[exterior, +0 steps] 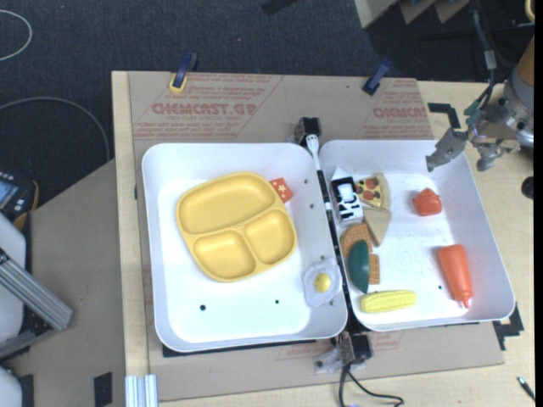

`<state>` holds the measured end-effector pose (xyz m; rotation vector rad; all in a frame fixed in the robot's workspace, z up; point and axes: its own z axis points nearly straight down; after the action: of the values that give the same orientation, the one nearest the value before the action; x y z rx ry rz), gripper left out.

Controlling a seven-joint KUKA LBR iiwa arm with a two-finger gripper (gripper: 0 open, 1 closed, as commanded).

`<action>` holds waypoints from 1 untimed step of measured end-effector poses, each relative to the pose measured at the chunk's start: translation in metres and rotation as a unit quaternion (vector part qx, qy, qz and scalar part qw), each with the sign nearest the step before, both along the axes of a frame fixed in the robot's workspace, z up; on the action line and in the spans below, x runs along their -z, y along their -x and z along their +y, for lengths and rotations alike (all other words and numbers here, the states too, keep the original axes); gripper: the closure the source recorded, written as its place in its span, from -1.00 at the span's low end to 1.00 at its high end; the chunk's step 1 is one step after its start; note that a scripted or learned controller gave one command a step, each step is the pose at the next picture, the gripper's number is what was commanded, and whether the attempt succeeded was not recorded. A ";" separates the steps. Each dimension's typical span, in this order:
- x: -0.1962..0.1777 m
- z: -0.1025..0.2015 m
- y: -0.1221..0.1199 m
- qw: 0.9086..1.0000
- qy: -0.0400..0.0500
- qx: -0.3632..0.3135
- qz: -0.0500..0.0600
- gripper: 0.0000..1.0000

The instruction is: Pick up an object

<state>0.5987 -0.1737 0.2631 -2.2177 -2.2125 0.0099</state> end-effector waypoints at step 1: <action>-0.007 0.000 -0.002 1.000 0.001 -0.001 -0.006 -1.00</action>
<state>0.6009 -0.1734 0.2697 -2.2223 -2.2224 -0.0005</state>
